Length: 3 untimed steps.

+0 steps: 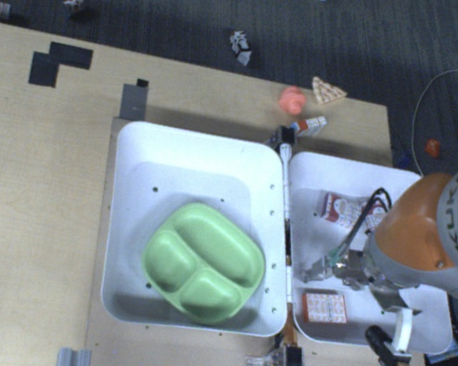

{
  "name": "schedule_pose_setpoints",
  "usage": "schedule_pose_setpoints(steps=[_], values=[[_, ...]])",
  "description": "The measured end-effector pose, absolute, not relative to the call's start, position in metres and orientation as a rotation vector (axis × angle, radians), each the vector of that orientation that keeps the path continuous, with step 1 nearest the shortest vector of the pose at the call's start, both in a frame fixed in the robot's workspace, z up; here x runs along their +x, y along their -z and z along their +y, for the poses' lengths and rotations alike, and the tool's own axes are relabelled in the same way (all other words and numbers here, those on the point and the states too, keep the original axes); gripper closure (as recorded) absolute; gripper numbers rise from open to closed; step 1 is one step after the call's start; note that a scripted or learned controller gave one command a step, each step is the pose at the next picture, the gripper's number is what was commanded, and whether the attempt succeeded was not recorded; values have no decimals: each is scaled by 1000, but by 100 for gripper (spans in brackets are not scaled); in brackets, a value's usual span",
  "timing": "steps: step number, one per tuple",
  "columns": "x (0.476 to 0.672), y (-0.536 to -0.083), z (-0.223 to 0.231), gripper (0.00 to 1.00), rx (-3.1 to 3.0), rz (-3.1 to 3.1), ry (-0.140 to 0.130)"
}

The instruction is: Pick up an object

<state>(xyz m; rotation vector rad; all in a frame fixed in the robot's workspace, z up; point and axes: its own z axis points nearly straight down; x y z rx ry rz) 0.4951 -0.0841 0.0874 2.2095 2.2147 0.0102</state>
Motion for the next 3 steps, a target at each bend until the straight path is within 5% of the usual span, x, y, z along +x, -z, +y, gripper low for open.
schedule_pose_setpoints(steps=[1, 2, 3], values=[[497, -99, -83, 100, 2205, 2214, -17], [599, -210, -143, 100, 2212, 2222, -6], [598, -208, -142, 0, 2213, 2226, -3]])
